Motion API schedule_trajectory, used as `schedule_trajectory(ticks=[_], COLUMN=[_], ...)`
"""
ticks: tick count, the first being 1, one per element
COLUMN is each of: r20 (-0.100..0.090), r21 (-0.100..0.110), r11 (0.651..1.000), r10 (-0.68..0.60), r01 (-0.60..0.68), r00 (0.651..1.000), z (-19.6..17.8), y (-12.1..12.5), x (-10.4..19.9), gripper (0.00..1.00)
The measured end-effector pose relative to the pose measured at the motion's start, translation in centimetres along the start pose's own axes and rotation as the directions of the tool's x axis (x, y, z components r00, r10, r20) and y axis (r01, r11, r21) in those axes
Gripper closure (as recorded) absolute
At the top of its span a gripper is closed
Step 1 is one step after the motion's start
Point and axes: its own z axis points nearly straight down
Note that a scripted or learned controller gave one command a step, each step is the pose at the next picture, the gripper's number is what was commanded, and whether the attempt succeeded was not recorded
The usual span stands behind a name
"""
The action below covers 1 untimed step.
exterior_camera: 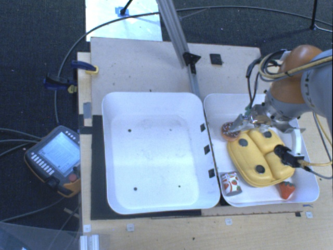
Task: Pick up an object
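Note:
The right bin holds a large yellow plastic piece with dark dots. A small brown and pink ring-shaped object lies at that piece's upper left. A small printed can sits at the bin's front left corner, and a red-orange object at the front right. My gripper hangs low over the bin's back left part, its tip right beside the ring-shaped object and just above the yellow piece's top edge. The wrist hides how the tip meets the ring.
The left bin stands beside the right one, their walls touching along the middle. A grey pole slants in from the top behind the bins. A teach pendant lies off the bench at the left, with cables around it.

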Motion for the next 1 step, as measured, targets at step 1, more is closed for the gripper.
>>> schedule_trajectory(ticks=[1], r20=[0.005], r21=[-0.004], r11=[1.0], r10=[-0.006], r01=[0.006], r00=[1.0], z=[2.56], y=[0.54], x=[0.03], gripper=[0.0])
